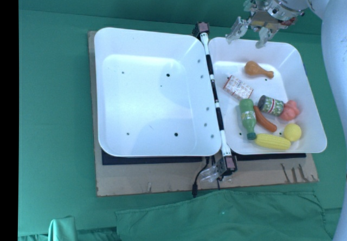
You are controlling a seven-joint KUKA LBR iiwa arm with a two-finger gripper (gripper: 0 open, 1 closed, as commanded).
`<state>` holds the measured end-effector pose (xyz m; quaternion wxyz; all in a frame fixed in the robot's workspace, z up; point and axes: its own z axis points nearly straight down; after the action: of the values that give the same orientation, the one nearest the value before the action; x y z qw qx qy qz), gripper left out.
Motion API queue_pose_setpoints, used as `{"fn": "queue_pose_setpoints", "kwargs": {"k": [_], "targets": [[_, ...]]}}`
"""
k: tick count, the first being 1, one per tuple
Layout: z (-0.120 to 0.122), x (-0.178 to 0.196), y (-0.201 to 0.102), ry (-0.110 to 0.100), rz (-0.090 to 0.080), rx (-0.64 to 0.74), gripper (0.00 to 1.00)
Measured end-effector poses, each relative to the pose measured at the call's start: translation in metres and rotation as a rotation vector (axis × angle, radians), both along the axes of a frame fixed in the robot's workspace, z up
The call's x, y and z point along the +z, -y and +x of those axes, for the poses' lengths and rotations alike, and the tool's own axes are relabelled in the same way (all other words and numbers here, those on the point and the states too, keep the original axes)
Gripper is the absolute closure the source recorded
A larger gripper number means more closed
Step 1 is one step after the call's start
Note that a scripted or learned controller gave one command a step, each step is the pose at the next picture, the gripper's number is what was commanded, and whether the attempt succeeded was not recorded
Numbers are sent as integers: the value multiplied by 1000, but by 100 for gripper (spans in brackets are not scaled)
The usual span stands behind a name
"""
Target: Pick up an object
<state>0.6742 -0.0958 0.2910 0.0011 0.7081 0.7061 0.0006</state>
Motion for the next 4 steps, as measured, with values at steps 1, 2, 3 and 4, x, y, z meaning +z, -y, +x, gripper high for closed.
{"fn": "queue_pose_setpoints", "kwargs": {"k": [1, 2, 3, 4], "targets": [[0, 0, 0, 0, 0, 0, 0], [3, -39, -1, -3, -1, 0, 0], [3, -82, 8, -3, -2, -1, 0], [4, -106, 11, -9, -2, 1, 0]]}}
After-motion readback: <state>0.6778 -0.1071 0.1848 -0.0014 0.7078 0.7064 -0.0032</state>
